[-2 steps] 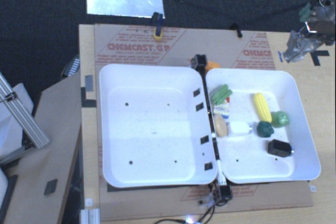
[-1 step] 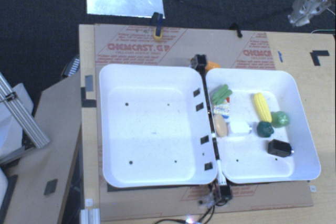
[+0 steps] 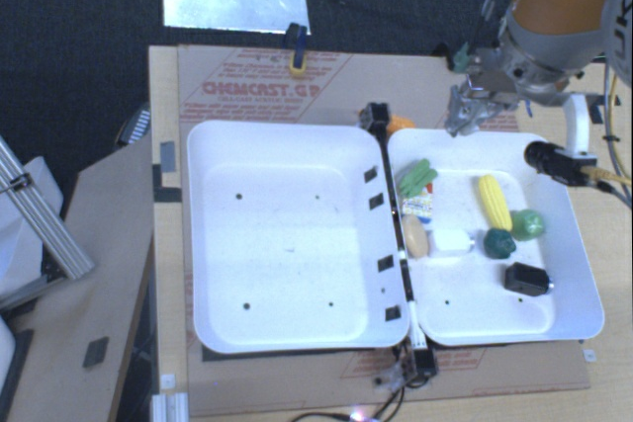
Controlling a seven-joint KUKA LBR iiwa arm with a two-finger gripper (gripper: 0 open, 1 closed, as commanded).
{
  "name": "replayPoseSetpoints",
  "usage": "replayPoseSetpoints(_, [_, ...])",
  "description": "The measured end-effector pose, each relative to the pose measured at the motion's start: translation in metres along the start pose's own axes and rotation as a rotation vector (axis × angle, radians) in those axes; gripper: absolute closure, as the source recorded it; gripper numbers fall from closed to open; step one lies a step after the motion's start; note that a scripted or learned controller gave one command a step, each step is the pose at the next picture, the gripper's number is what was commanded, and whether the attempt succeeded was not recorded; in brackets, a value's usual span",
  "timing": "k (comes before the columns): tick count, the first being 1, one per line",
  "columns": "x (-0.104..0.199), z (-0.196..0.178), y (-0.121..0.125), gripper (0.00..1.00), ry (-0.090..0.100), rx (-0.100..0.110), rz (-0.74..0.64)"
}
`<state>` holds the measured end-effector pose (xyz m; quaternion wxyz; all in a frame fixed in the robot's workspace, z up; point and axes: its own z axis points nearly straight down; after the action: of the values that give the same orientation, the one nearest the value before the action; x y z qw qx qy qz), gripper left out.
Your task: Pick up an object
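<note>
The gripper [image 3: 465, 119], its state impossible to tell, hangs beyond the right white plastic bin [image 3: 569, 311], where a yellow corn cob [image 3: 495, 202] lies lengthwise front-to-back.

Bench [image 3: 168, 242] with two white bins side by side on a printed board.
The brown board [image 3: 257, 84], lettered in red, lies flat on the bench; the left bin [image 3: 287, 138] and right bin [image 3: 579, 311] rest on it, their inner rims touching along a row of black clips [image 3: 386, 262].
</note>
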<state>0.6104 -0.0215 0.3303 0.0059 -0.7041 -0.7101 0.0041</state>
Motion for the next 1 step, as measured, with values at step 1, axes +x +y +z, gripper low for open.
replayPoseSetpoints(1, [0.0380, -0.1717, 0.0105, 1.00, -0.001, -0.037, -0.001])
